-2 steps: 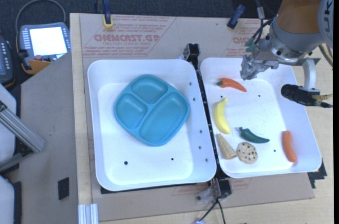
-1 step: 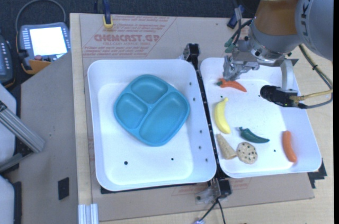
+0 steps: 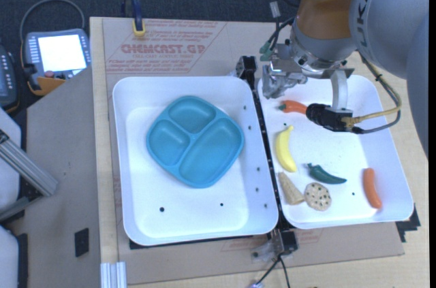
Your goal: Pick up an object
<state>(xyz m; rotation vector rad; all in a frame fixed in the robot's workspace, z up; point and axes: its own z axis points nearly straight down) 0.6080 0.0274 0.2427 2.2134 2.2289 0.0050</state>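
My gripper (image 3: pixel 276 88) hangs over the back left corner of the right bin (image 3: pixel 388 144), just left of and above a small orange carrot with a green top (image 3: pixel 294 106). Nothing shows in its grasp. Further forward in the same bin lie a yellow banana (image 3: pixel 285 149), a dark green pepper (image 3: pixel 325 175), a round cookie (image 3: pixel 317 197), a tan wedge of bread (image 3: pixel 291 189) and an orange sausage-shaped piece (image 3: pixel 372 187).
A blue divided plate (image 3: pixel 195 141) lies in the left bin (image 3: pixel 136 191). The ridge between the two bins (image 3: pixel 264 157) runs just left of the gripper. A black fitting with a cable (image 3: pixel 328 116) juts from the arm over the right bin.
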